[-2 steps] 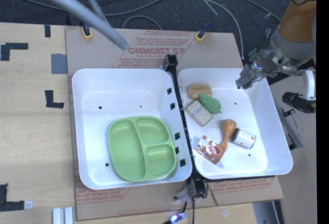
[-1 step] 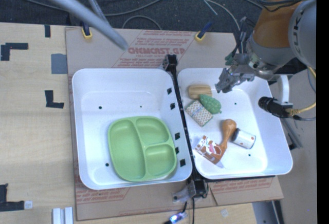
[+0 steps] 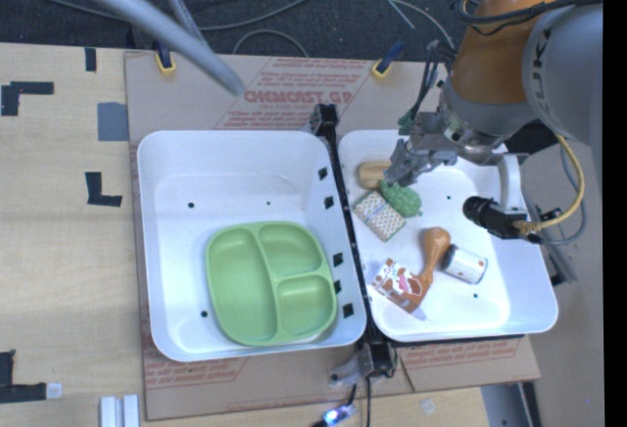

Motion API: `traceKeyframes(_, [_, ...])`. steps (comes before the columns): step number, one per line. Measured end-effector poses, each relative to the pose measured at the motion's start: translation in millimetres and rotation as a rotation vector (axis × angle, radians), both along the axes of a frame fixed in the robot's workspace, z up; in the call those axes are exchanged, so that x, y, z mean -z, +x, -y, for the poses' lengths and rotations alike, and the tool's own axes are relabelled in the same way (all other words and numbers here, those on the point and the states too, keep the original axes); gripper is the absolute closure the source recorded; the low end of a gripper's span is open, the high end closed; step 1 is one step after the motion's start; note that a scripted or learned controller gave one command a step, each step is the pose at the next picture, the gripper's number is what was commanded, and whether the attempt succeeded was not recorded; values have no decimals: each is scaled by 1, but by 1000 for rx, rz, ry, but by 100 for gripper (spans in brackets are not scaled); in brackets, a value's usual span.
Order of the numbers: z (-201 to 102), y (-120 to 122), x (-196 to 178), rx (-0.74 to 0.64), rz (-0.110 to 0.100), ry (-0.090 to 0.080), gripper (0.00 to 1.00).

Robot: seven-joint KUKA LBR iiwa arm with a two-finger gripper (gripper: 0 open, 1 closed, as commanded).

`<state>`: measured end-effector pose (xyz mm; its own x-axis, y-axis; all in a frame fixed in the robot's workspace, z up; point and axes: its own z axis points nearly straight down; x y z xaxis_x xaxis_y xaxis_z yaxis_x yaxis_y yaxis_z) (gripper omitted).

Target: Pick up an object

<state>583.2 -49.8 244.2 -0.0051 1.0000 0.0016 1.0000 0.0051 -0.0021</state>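
White plastic bins, two of them, sit side by side on a cardboard sheet (image 3: 294, 97) that covers the middle of the counter (image 3: 59, 219). Left bin (image 3: 167, 161) holds a green divided plate (image 3: 271, 283), lying flat toward its near right corner. Right bin (image 3: 529, 308) holds the loose items.

Arm (image 3: 509, 33) reaches in from the right, grey with an orange band, wrist over the far part of the right bin. End effector (image 3: 404, 172) points down at the far left of that bin, its tip right at a green leafy-looking object (image 3: 402, 199). Fingers are dark and bunched against the green object; cannot tell how far apart they stand or whether anything is between them.

Items in right bin:
- tan rounded piece (image 3: 370, 172), far left corner, just beside the end effector.
- green object, just nearer than the tan piece, touching or overlapping a checked tan square (image 3: 378, 215).
- orange-brown object with a knobbed end (image 3: 429, 257), bin centre, tilted.
- small white cylinder (image 3: 464, 265) just right of it, touching or nearly so.
- red and white wrapper (image 3: 394, 285), near left side, under the lower end of the orange-brown object.

Black cable fitting (image 3: 490, 214) hangs off the wrist over the right side of the bin.
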Motion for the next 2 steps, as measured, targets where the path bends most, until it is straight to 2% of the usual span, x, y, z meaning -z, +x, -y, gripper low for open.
traceKeyframes(1, [-58, -10, -3, -2, 0, 0, 100])
traceKeyframes(2, [-116, -26, 13, -2, -2, 0, 100])
